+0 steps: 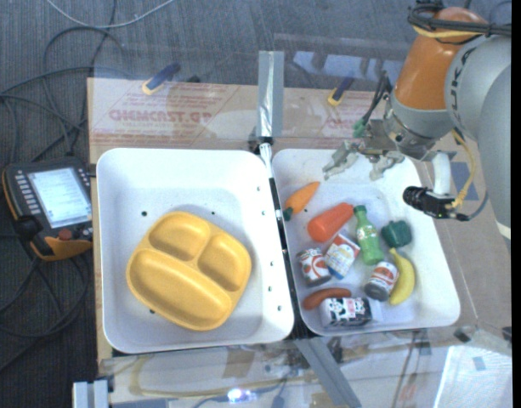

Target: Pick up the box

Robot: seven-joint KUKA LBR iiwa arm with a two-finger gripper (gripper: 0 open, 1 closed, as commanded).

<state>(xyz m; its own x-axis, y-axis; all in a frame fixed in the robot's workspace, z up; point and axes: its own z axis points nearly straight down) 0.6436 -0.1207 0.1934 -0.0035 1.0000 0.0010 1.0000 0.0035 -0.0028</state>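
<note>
The box [341,256] is small, white with red print, and lies tilted in the middle of the right bin [438,306] among other items. My gripper [359,164] hangs over the far end of that bin, above and behind the box. Its fingers are spread open with nothing between them. A small carrot [301,197] lies just below and left of the gripper.
Packed around the box are an orange vegetable [330,221], a green bottle [368,236], two cans [312,264] [381,280], a banana [403,279], a sausage [325,297] and a black-and-white can [345,311]. The left bin [116,185] holds a yellow divided plate [189,268].
</note>
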